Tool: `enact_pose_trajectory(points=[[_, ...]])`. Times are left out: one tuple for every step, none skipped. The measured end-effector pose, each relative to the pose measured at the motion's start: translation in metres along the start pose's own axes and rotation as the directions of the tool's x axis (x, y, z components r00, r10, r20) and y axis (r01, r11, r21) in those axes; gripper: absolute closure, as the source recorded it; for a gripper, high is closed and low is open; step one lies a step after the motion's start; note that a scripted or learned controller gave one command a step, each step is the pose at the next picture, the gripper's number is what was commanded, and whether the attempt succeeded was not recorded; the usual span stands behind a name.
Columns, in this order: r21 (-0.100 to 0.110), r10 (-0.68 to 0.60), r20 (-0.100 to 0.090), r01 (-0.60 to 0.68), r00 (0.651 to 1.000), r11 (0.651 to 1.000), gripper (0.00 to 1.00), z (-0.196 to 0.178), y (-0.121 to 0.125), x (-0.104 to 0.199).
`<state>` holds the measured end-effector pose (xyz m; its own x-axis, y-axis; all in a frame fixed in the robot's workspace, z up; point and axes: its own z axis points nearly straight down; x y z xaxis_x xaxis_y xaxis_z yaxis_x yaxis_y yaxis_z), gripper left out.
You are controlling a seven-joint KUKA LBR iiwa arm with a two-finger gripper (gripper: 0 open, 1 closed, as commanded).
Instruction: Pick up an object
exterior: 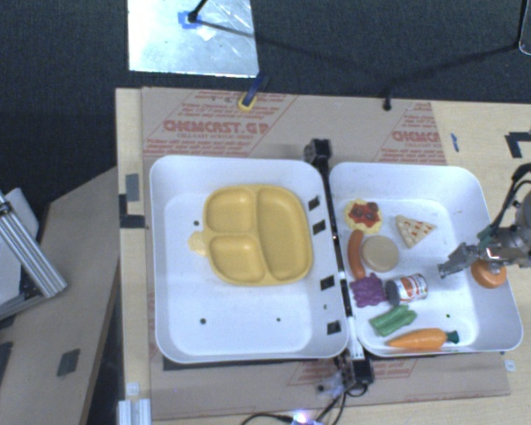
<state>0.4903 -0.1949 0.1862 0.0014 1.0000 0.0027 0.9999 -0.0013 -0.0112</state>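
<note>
Toy food sits in the right bin [478, 193]: small pizza round [364, 212] and pizza slice [414, 230] at the back, sausage [356, 253] and tan round patty [380, 253] mid-bin, touching or nearly so. Purple grape cluster [367, 290] in front of the sausage, a small red-label can [409, 288] on its side just beside the grapes. Green pea pod [392, 319] in front of the can, carrot [417, 339] along the front wall.

Gripper [453, 265] comes in from the right, low over the right half of that bin, tip pointing left toward the can but apart from it. Can't tell jaw opening at this resolution; nothing visibly held. Orange round item [488, 275] lies just beside the wrist, contact unclear.

Left bin [173, 237] holds a yellow three-compartment tray [252, 235], roughly centred, set slightly toward the back. Both bins rest on a cardboard sheet [212, 122].
</note>
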Motion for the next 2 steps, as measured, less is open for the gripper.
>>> enact_pose_trajectory(points=[[-0.012,-0.004,0.003,0.004,1.0,1.0,0.0,-0.006,0.003,0.0],[-0.009,-0.004,0.001,0.004,1.0,1.0,0.0,0.042,0.01,0.008]])
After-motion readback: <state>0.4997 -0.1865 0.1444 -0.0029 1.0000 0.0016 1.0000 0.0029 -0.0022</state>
